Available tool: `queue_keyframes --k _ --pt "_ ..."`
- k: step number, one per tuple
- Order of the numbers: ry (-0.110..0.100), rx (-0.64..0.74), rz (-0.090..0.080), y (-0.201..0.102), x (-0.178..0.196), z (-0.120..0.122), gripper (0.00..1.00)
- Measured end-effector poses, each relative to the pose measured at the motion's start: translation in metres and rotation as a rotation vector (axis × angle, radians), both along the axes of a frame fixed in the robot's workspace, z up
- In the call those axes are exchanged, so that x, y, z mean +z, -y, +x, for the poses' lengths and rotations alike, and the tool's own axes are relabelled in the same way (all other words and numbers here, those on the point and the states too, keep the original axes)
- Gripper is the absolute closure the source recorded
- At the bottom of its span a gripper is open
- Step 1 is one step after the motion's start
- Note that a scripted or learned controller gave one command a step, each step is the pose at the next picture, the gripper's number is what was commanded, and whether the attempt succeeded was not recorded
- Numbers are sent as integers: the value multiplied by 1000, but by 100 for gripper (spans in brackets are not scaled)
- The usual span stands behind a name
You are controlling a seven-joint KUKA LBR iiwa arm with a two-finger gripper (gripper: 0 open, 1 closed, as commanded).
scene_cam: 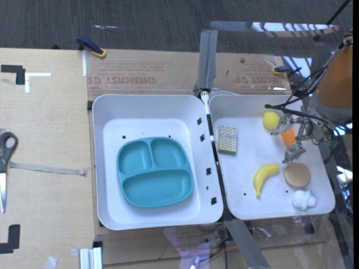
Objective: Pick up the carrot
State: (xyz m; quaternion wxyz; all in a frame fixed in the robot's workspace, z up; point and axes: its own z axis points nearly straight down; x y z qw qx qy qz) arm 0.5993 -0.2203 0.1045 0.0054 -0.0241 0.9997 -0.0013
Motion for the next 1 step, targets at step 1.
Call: queue_keyframes --k 1 --pt "6 3 -2 -1 11 2 100"
